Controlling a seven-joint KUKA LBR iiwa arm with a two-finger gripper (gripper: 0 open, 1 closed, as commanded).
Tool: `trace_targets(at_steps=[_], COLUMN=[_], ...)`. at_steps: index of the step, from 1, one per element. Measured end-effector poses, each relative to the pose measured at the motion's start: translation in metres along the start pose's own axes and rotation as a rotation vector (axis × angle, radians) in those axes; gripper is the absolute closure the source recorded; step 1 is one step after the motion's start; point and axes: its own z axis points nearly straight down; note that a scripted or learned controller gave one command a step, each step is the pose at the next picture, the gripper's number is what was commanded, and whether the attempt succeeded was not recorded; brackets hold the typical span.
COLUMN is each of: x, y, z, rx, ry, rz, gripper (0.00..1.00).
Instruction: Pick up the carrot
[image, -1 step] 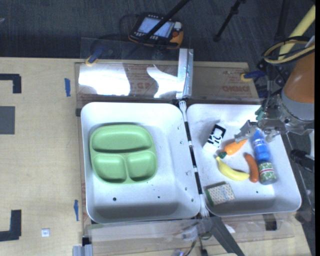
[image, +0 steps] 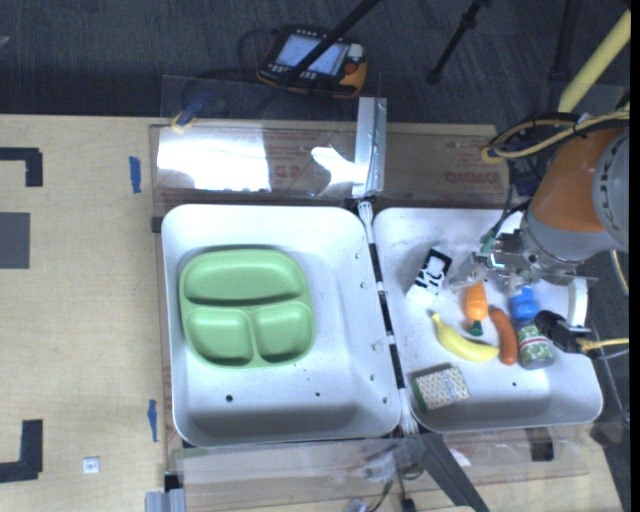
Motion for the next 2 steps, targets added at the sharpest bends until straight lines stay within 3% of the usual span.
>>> trace_targets(at_steps=[1,2], x=[-0.003,-0.006], y=[-0.001,-0.021], z=[-0.008,-0.146], rx=[0.004,0.011], ry=[-0.005,-0.008], rz=[0.002,0.051], gripper=[1.0,1.0])
